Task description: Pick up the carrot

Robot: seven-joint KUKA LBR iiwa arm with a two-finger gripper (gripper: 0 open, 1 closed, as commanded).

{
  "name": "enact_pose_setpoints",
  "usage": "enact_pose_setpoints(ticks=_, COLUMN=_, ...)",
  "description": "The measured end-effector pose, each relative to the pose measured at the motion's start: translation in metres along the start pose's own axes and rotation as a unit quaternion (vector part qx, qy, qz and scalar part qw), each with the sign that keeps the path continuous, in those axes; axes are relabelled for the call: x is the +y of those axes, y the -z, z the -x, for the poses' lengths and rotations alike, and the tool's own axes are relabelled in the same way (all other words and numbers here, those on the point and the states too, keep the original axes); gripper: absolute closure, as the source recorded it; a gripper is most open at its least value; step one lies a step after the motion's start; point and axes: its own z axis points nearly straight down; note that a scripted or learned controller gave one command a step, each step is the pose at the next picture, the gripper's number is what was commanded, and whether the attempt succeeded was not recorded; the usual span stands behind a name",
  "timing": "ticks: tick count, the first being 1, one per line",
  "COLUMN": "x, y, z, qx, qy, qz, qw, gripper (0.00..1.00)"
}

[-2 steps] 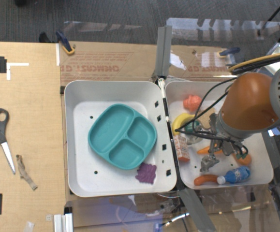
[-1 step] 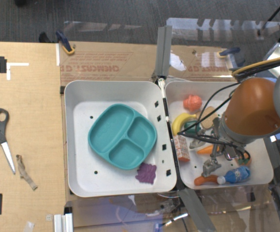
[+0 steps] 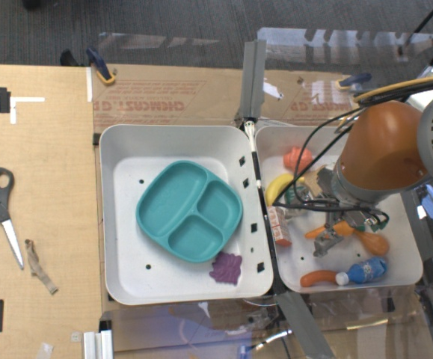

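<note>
From above, the arm [image 3: 384, 144] reaches in from the right over the right bin [image 3: 403, 271]. Its gripper [image 3: 330, 239] hangs low near the middle of that bin; whether it is spread or pressed together cannot be told from here. The carrot [image 3: 366, 239] lies just beside the gripper, its orange body running off to the right, and seems to touch or pass under the gripper's tip. Nearer the front wall lie an orange sausage-shaped toy [image 3: 319, 278] and a blue bottle [image 3: 364, 271]. A banana [image 3: 278, 187] and a pink-orange toy [image 3: 298, 158] sit toward the back. The left bin [image 3: 119, 223] holds a teal divided plate [image 3: 190, 211] and a purple toy [image 3: 226, 268].
</note>
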Motion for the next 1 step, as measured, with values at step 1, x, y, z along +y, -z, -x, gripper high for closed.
enact_pose_setpoints(ticks=1, x=0.0114, y=0.0041, z=-0.0377, qx=-0.009, qy=-0.008, qz=-0.005, qw=0.9999, gripper=0.0)
